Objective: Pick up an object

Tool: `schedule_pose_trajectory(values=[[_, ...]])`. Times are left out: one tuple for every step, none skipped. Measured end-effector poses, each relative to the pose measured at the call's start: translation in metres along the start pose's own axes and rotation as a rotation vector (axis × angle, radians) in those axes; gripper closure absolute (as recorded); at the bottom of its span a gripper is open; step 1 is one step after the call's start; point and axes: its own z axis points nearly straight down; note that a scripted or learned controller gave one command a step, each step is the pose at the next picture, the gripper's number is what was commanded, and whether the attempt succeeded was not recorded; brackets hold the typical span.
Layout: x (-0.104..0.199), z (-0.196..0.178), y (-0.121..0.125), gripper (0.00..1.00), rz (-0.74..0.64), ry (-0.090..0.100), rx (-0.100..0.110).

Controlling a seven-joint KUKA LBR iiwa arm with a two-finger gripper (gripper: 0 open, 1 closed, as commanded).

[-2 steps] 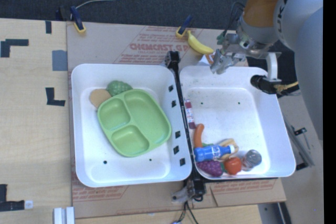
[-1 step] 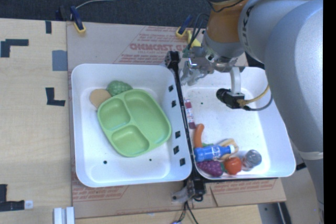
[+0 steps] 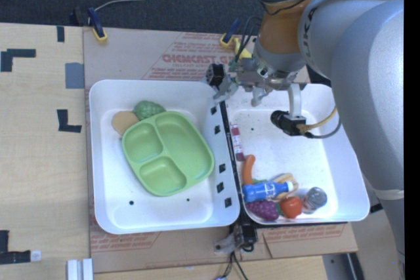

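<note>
**Arm poised over the right bin, objects heaped at its near end**

Above the far end of the right bin, the grey arm reaches in from the right, its orange band sitting above the wrist. The gripper hangs near the divider between the two bins, over bare white floor. Whether the hand is released or clenched cannot be told from this angle, and nothing can be seen between its parts.

The things to pick lie in a cluster at the near end of the right bin, well apart from the gripper. An orange carrot lies next to the divider. Just below it rests a blue bottle, lying on its side. Purple grapes and a red tomato sit beside each other at the near wall, with a silver can to their right.

In the left bin, a green divided tray lies at a slant. A green leafy toy and a tan round piece touch its far edge.
</note>
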Motion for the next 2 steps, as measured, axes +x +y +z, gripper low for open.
schedule_pose_trajectory(values=[[-0.07, 0.0, 0.02, 0.0, 0.002, -0.002, -0.001], [-0.013, 0.0, 0.02, 0.0, 0.0, 0.0, 0.0]])
